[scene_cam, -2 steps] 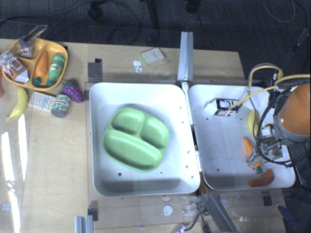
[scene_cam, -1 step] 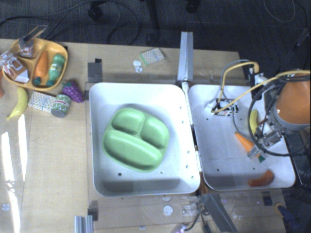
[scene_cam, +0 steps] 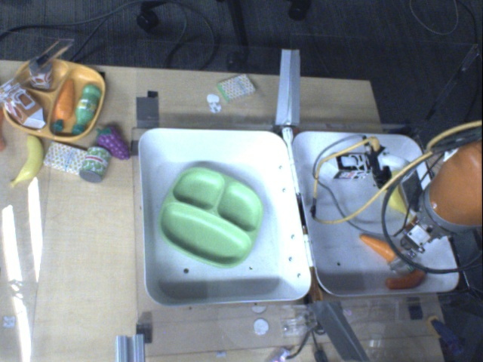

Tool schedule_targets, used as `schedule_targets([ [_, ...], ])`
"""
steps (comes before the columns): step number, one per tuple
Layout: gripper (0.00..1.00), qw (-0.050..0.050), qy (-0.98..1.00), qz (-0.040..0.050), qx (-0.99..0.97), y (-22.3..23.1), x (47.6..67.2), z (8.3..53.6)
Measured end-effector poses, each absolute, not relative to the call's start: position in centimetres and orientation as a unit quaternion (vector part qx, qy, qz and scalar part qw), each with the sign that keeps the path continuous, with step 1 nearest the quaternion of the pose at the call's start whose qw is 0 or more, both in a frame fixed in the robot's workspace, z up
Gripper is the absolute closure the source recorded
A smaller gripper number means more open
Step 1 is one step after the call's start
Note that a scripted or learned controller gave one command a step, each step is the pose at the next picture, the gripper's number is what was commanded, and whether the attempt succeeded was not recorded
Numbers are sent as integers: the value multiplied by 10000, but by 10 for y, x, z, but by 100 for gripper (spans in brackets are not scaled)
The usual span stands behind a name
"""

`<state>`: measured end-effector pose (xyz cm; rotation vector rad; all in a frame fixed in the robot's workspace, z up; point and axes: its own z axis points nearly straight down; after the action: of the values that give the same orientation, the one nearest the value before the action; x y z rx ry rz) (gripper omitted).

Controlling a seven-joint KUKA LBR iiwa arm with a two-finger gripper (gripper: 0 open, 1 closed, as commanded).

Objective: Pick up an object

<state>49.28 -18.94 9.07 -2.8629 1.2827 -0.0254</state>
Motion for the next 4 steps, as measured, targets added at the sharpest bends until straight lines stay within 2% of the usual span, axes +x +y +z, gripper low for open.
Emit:
schedule_targets([
  [1,100,-16,2304,-12,-9731,-179,505,89],
  [2,100,2,966,-43,-9953,-195,500,89],
  [3,100,7,979,-26,-9952,-203,618,86],
  [4,100,-11,1002,-3,-9950,-206,520,88],
])
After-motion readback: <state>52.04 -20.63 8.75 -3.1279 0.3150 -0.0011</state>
